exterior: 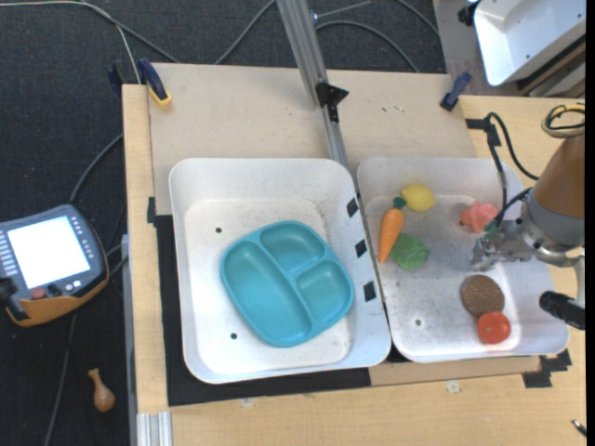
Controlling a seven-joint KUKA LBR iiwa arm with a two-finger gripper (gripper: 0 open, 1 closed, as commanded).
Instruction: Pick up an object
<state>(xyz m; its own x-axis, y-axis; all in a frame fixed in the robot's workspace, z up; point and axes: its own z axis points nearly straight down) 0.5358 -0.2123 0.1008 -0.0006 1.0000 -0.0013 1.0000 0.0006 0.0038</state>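
Note:
The right bin (437, 337) holds several toy foods. A yellow lemon (417, 197) lies at the back, with an orange carrot (390, 233) and a green leafy piece (410, 251) just in front of it. A pink piece (479, 216) sits at the back right. A brown round disc (482, 294) and a red tomato (494, 327) lie at the front right. My gripper (487, 252) reaches in from the right and hangs low between the pink piece and the brown disc. Nothing shows in its grasp.
The left bin (200, 249) carries a blue divided plate (285, 282). A metal post (311, 54) slants down to the gap between the bins. Clamps sit at the bench's back corners, and a teach pendant (46, 263) lies off the bench to the left.

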